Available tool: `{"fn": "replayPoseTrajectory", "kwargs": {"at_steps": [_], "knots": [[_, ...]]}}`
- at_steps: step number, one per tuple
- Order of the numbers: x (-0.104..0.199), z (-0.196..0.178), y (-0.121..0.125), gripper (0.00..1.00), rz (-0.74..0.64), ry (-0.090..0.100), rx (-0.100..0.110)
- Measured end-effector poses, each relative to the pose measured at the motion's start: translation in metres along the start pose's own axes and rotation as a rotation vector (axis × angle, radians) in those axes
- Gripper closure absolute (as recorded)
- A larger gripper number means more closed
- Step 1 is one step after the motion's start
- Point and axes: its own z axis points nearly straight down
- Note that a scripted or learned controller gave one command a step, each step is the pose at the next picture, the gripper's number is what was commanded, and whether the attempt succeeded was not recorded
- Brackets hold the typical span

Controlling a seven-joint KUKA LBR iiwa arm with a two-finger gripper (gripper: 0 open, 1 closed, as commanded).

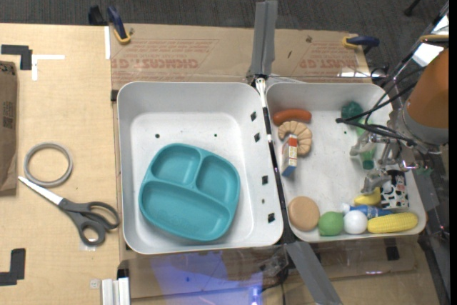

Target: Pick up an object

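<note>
The right bin (pixel 325 171) holds several toy foods. A red sausage (pixel 293 116), a tan pastry (pixel 297 136) and a small carton (pixel 289 157) lie at its left. Along the front wall sit a tan bun (pixel 304 213), a green ball (pixel 330 223), a white ball (pixel 355 221) and a yellow corn cob (pixel 391 223). A dark green item (pixel 351 111) is at the back. My gripper (pixel 373 166) hangs low over the bin's right side, just above a yellow piece (pixel 368 198) and a black-and-white spotted item (pixel 393 193). Cables and metal parts blur its tip.
The left bin (pixel 186 107) holds a teal divided plate (pixel 189 191). Scissors (pixel 75 211) and a tape roll (pixel 48 163) lie on the bench to the left. A grey strip (pixel 264 39) rises behind the seam between the bins.
</note>
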Motion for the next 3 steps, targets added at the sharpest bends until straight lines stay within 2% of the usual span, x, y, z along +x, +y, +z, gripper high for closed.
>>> {"fn": "replayPoseTrajectory", "kwargs": {"at_steps": [1, 2, 3], "knots": [[-0.0019, -0.0102, 0.0008, 1.00, -0.003, -0.005, 0.001], [-0.0019, -0.0102, 0.0009, 0.00, -0.003, -0.004, 0.001], [0.0038, -0.0020, 0.0001, 0.00, 0.037, -0.005, 0.001]]}}
